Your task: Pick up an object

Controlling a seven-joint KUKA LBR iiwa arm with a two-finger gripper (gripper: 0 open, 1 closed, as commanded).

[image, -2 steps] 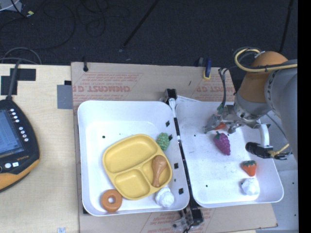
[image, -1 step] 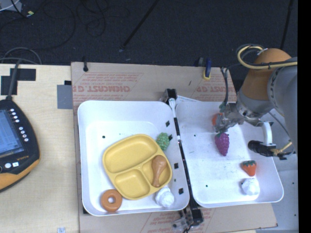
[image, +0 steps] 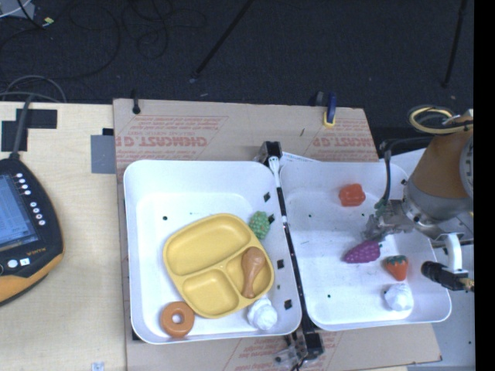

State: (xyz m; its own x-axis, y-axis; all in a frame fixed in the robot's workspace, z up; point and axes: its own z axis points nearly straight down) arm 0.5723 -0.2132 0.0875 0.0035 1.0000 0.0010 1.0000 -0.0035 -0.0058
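Observation:
In the right bin (image: 325, 300) lie a purple bunch of grapes (image: 362, 251), a red block (image: 352, 195), a strawberry (image: 397, 267) and a white crumpled piece (image: 398, 297). The arm comes in from the right, and my gripper (image: 379, 227) hangs low over the bin just above and to the right of the grapes, at or very near their upper end. Nothing shows as lifted; the grapes rest on the bin floor.
The left bin (image: 147, 199) holds a yellow divided plate (image: 203, 253) with a drumstick (image: 252, 270) on it, a green piece (image: 260, 223), a donut (image: 177, 319) and a white piece (image: 263, 314). A pendant (image: 19, 222) lies at the far left.

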